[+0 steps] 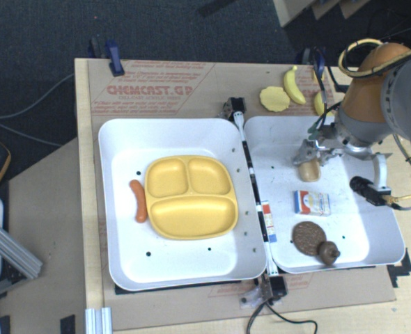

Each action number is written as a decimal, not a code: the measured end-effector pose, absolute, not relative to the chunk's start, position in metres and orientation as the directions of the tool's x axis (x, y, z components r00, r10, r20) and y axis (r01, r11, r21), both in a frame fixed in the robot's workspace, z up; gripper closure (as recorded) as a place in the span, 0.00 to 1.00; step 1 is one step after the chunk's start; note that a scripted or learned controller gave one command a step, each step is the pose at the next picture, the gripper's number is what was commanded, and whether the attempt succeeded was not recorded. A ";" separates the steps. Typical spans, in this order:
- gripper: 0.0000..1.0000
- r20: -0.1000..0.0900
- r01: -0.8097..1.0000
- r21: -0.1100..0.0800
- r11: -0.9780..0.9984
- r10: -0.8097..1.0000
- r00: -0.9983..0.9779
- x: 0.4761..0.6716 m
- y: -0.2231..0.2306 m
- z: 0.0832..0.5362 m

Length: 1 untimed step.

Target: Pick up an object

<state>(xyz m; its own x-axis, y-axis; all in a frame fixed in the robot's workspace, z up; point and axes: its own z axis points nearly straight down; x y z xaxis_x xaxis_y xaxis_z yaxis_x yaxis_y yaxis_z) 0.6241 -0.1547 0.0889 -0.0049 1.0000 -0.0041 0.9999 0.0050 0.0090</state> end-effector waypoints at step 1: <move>1.00 0.000 1.000 0.011 0.007 1.000 -0.007 0.631 -0.090 0.184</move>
